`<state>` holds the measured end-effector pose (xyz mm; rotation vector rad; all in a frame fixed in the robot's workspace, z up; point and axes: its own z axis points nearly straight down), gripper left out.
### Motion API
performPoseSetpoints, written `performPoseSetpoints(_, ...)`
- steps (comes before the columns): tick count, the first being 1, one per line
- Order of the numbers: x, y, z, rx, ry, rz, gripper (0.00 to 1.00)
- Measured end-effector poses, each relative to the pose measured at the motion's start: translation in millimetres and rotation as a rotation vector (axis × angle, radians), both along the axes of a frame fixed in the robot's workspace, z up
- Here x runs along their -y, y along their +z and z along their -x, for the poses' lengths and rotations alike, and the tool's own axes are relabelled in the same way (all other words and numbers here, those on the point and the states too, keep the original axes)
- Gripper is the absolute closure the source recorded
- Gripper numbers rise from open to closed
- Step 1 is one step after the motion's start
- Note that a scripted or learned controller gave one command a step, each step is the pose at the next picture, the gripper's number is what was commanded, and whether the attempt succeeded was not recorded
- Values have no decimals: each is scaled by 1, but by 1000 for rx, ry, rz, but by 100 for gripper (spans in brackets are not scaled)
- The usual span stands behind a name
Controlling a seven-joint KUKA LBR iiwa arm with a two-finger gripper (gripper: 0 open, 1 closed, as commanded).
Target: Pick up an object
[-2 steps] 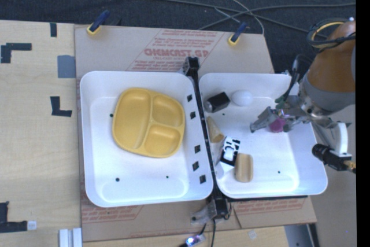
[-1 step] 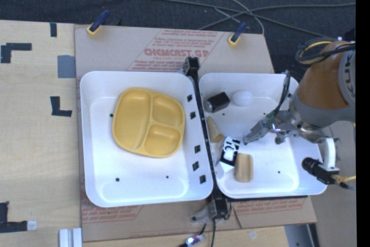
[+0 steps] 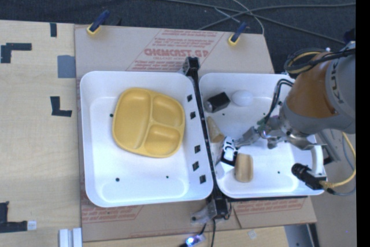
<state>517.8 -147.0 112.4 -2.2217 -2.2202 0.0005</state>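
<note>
My gripper (image 3: 229,152) reaches down into the left part of the right bin (image 3: 272,185), close to the divider between the bins. A tan wooden block (image 3: 243,168) lies just right of and below the gripper tip, very near it. Whether they touch I cannot tell. A small tan piece (image 3: 215,133) rests against the bin's left wall just above the gripper. A black block (image 3: 217,102) and a white egg-shaped object (image 3: 243,98) lie at the far side of the same bin. Nothing shows held in the gripper.
A yellow divided plate (image 3: 148,122) lies in the left bin (image 3: 95,124). Black clips run along the divider (image 3: 199,142) between the bins. The arm's grey body with its orange band (image 3: 315,95) hangs over the right bin's right side, with cables beside it.
</note>
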Motion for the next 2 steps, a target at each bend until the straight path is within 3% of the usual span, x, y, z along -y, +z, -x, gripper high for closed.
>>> performPoseSetpoints(1, 0, -6, -4, 9, 4, -3, 0)
performPoseSetpoints(2, -1, 3, -5, 10, 4, -3, 100)
